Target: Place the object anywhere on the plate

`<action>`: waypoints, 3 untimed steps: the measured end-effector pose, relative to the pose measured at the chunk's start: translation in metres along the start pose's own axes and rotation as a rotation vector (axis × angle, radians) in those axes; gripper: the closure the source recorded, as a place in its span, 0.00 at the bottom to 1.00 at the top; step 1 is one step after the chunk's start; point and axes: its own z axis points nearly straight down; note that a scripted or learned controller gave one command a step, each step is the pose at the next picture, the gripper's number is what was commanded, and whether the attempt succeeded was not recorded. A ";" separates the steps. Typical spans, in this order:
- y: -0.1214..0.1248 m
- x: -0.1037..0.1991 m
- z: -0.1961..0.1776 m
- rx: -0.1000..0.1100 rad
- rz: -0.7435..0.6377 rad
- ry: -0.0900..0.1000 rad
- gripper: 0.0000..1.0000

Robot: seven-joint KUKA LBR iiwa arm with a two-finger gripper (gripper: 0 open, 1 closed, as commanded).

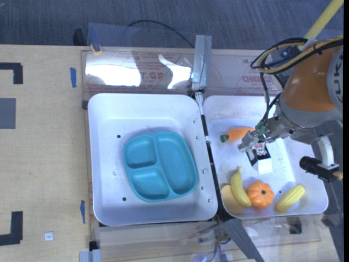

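You have the gripper point(252, 144) low in the right bin point(305, 209), just beside the toy carrot point(238, 134), whose long axis runs left-right, leaf end left. Whether the jaws grip it, I cannot tell. The blue plate point(160, 165) waits left.

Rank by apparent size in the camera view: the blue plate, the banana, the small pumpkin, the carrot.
1. blue plate, clearly largest
2. banana
3. small pumpkin and carrot: look alike, not ranked

Plate point(160, 165): smooth, semi-gloss blue plastic. My bins point(103, 146): glossy white plastic. Bench point(43, 146): pale matt wood. Banana point(239, 186): shiny plastic.
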 end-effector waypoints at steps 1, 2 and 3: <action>0.000 0.000 0.000 0.000 0.000 0.000 0.00; 0.001 -0.001 -0.011 -0.005 0.001 -0.003 1.00; 0.062 0.051 0.000 -0.002 -0.190 0.000 1.00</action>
